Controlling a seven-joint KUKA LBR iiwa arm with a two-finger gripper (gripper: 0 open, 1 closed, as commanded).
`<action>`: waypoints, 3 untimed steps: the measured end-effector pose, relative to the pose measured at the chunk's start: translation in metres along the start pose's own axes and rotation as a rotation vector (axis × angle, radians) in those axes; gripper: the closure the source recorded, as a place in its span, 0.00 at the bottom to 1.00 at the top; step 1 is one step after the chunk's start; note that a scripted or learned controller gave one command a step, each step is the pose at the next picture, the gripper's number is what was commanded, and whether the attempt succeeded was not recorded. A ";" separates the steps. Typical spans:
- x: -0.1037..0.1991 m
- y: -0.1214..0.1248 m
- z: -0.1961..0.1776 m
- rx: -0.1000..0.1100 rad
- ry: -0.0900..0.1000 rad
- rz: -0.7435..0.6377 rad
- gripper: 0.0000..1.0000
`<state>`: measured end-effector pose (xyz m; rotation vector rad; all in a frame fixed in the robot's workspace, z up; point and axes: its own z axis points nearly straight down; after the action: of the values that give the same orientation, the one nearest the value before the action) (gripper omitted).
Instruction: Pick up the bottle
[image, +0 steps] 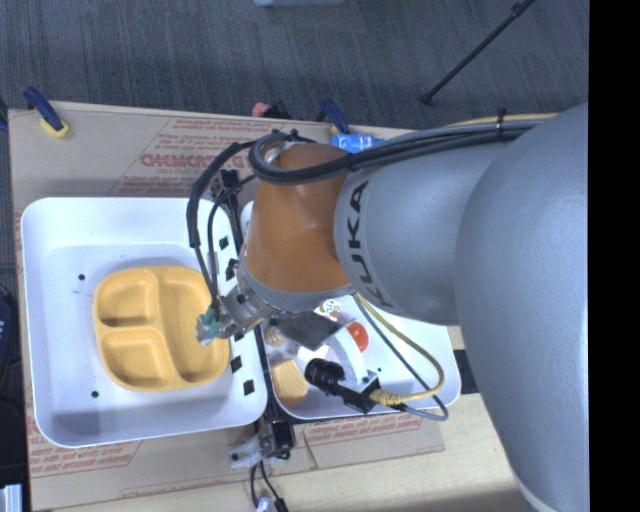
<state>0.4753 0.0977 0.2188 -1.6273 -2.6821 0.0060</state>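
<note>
the right bin (440, 385), nearest the camera's lower edge, is mostly covered by the grey arm (470, 220) and its orange band (295, 225). under the wrist lie a tan, brush-like item (288, 385) and a red-and-white object (352, 335), possibly the bottle, though too hidden to tell. the claw (212, 325) sits over the wall between the bins, just beside a yellow divided tray (150, 325) in the left bin (45, 300); how far it is open cannot be told. cardboard (150, 150) lines the surface beyond, with blue clamps (45, 112) at its far edge.
</note>
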 end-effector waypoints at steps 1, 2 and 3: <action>-0.052 -0.026 -0.019 -0.004 -0.002 -0.044 1.00; 0.004 0.002 0.027 0.001 0.001 0.211 1.00; -0.021 -0.010 -0.018 -0.003 0.000 0.406 1.00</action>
<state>0.4763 0.0747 0.2367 -2.1369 -2.3003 0.0041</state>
